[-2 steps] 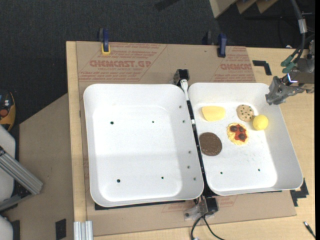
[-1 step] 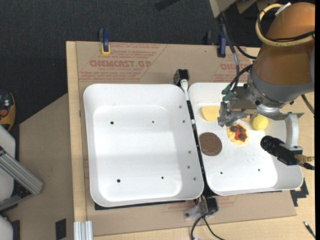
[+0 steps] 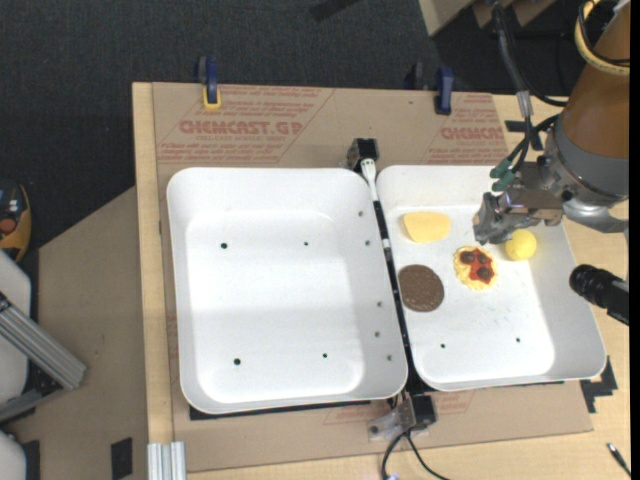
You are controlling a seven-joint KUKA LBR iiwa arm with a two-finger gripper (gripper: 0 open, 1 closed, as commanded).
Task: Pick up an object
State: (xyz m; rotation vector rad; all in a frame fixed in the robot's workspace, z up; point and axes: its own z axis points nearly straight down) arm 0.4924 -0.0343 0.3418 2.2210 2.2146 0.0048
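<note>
Gripper [image 3: 497, 230], grip state indeterminate from my station, hovers centre-right; I'd centre squarely over the small yellow ball [image 3: 520, 246] before descending.

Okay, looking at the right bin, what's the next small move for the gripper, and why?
Probably a short drop straight down. The gripper hovers in the right bin between the yellow wedge, the yellow ball and the red-topped piece, with nothing visibly held, so lowering there could reach one.

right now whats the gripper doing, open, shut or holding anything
Gripper: low over the right bin, between the yellow wedge and the yellow ball; open or shut cannot be told.
</note>
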